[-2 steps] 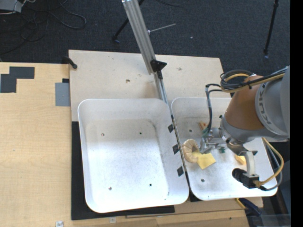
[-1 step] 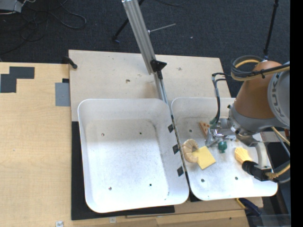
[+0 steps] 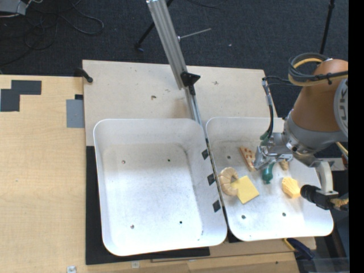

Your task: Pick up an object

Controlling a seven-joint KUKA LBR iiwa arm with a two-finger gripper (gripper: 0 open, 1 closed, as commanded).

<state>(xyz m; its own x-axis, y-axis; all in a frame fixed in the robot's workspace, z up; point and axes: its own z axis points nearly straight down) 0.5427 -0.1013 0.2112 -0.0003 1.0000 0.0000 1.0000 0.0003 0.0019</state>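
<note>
In the right bin point(image 3: 259, 226) lie several small objects. A tan round piece point(image 3: 228, 180) sits near the divider, with a flat yellow square point(image 3: 248, 190) touching its right side. A small brown wooden piece point(image 3: 247, 157) lies farther back. A yellow lump point(image 3: 290, 187) lies toward the right. A teal green object point(image 3: 267, 172) hangs straight below my gripper point(image 3: 267, 162), at its fingertips. The gripper is low over the middle of the right bin, between the brown piece and the yellow lump. The view does not settle whether the green object is gripped.
The left bin point(image 3: 148, 186) stands beside the right one, split from it by a ridge with black clips point(image 3: 210, 178). A slanted metal rail point(image 3: 170, 44) rises behind the bins. The arm's orange band point(image 3: 318, 101) looms over the right bin's far right side.
</note>
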